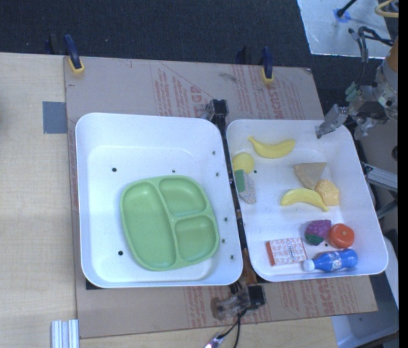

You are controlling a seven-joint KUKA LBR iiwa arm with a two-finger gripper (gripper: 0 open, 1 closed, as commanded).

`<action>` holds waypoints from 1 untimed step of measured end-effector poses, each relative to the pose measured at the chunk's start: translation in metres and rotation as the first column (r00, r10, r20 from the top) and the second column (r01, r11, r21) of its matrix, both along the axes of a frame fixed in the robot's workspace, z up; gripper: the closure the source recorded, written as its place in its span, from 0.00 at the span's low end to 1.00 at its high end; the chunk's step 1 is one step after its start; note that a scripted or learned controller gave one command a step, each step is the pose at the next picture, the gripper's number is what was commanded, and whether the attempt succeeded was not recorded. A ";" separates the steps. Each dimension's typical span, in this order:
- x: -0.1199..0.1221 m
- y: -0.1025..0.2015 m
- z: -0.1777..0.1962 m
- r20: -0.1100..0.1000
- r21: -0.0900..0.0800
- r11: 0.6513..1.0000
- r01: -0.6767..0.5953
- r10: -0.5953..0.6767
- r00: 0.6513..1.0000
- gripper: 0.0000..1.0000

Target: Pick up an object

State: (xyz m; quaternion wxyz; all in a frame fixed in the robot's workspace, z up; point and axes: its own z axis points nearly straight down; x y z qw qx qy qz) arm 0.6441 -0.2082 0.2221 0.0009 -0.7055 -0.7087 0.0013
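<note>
- The gripper (332,125) hangs at the far right corner of the right bin (372,194), just over its rim, with nothing between its fingers; whether they are spread or pressed together I cannot tell at this size.
- The things to pick from all lie in the right bin: a banana (272,148) near the far wall, a second banana (303,198) mid-bin, a tan wedge (309,173) touching a yellow block (327,192), a purple bunch of grapes (318,230) against a tomato (342,235), a blue bottle (333,261) lying on its side, and a red-and-white card (286,251).
- A yellow-and-green piece (243,171) sits tight against the bin's left wall.
- The left bin (88,194) holds a green divided plate (169,222) alone.
- Risk: the grapes, tomato and bottle are crowded, so a descent there could likely nudge neighbours or catch two at once.
- Risk: the bottle, lying down and round, may roll out from closing fingers.
- Risk: the flat card offers little to pinch; fingers may scrape the bin floor.
- Risk: starting so near the rim, a straight drop could strike the bin's edge.
- The far banana is nearest and stands apart, probably the safest choice.
</note>
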 end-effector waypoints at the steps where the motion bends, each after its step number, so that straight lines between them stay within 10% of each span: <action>1: -0.062 0.047 -0.074 -0.003 0.001 1.000 0.000 0.000 1.000 0.00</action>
